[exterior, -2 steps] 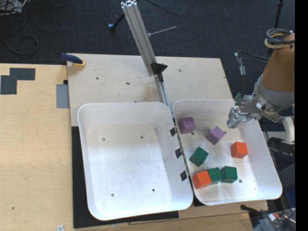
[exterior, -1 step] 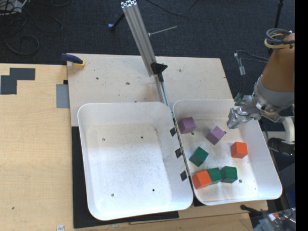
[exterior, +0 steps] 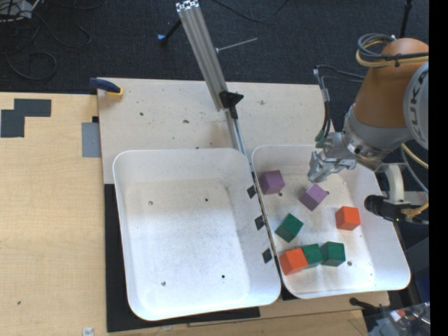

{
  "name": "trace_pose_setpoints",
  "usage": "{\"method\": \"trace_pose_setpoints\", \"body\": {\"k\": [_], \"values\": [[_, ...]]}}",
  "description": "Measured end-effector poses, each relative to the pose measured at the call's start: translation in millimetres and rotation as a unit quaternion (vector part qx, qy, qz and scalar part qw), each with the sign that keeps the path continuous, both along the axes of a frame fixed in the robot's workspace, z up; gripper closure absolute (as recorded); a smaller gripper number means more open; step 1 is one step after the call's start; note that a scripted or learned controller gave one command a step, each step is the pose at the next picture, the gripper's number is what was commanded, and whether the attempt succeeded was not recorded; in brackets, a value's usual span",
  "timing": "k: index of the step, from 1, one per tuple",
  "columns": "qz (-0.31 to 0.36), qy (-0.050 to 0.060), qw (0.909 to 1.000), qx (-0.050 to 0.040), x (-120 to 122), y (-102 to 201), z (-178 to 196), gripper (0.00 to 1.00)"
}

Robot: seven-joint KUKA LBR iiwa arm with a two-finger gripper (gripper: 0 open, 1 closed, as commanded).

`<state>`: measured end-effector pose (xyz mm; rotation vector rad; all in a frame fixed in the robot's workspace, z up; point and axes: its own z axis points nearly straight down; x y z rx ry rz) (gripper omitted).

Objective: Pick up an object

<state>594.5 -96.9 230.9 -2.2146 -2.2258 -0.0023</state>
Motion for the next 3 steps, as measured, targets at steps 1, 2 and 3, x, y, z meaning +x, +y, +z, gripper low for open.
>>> {"method": "trace_pose_setpoints", "body": {"k": [1, 2, 3], "values": [[-0.001, 0.002, 1.0000, 0.0001, 0, 53, -10, 1.00], [0.000, 0.001, 1.0000, 0.0002, 12, 114, -4, 1.00], [0.000, 0.000, 1.0000, 0.0000, 22, 162, 4, 1.00]]}}
